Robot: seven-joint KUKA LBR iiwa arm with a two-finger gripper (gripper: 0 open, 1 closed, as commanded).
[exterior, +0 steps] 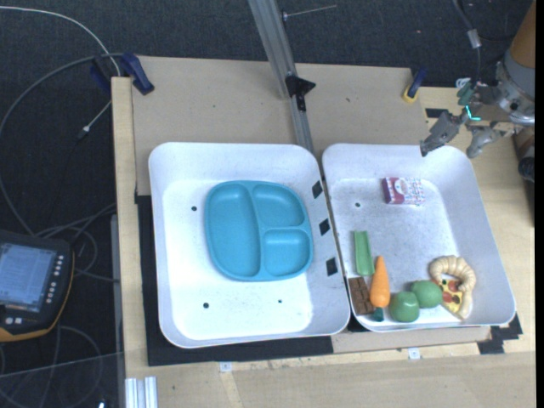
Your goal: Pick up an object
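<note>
A blue divided plate [257, 229] with three compartments lies in the left white bin [170, 253]. The wooden surface [212, 100] carries both bins. A blue clamp [136, 73] grips the surface's edge at ten o'clock. A handheld control pendant [30, 283] with grey cables [51, 24] rests on dark carpet at nine o'clock. A metal post [272, 24] slants up at twelve o'clock.

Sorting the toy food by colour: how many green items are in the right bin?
3. A green strip lies left of centre; two round green pieces sit along the front wall beside the carrot. Others may be hidden.
</note>
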